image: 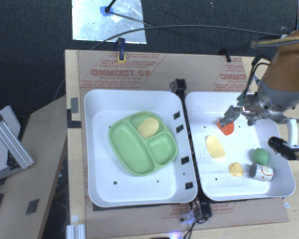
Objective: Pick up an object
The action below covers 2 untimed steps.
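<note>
**Desk:** What lies at the left of the bench?

**Photographer:** The left bin (97, 148), a shallow white tray with rounded corners, holds a green divided plate (134, 153) set at a slant near its middle. A pale yellow food piece (149, 127) sits in the plate's upper compartment. White floor runs open all round the plate, widest along the bin's near edge and its left wall.

**Desk:** And at the join?

**Photographer:** The two bins stand side by side, their inner walls touching along a dark seam fitted with black clips (179, 128).

**Desk:** The right bin?

**Photographer:** In the right bin (202, 183), a yellow block (215, 147) lies near the centre with bare floor to its left. Below it, nearer the front edge, sits a small yellow toy (235, 169), and just beside that a small can (261, 172) on its side. A green ball (260, 156) rests just above the can, near the right wall. An orange-red object (226, 128) lies toward the back.

**Desk:** The arm?

**Photographer:** The gripper (230, 117) comes in from the right and sits directly over the orange-red object, its tip touching or just above it. Whether the jaws are apart or together I cannot tell. The bin's back left corner is open floor.
</note>
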Each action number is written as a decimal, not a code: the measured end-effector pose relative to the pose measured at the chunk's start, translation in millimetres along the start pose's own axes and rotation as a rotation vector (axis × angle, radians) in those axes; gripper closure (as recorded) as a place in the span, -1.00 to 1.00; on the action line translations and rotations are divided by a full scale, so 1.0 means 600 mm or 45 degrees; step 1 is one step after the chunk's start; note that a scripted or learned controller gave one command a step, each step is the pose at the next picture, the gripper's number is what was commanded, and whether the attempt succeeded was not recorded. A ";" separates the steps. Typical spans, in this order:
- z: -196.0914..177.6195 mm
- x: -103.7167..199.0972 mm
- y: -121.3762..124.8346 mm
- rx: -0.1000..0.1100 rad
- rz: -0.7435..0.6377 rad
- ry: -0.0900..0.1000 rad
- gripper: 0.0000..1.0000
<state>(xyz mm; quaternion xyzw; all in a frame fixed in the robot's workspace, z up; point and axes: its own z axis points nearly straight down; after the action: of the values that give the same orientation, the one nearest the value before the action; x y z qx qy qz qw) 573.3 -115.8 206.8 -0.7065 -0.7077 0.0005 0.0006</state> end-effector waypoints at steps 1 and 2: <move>0.073 0.006 -0.008 0.002 0.001 0.001 -1.00; 0.154 0.023 -0.005 0.002 -0.003 0.001 -1.00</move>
<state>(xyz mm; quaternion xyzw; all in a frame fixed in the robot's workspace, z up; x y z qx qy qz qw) 570.2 -102.0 114.5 -0.7058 -0.7084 0.0006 0.0014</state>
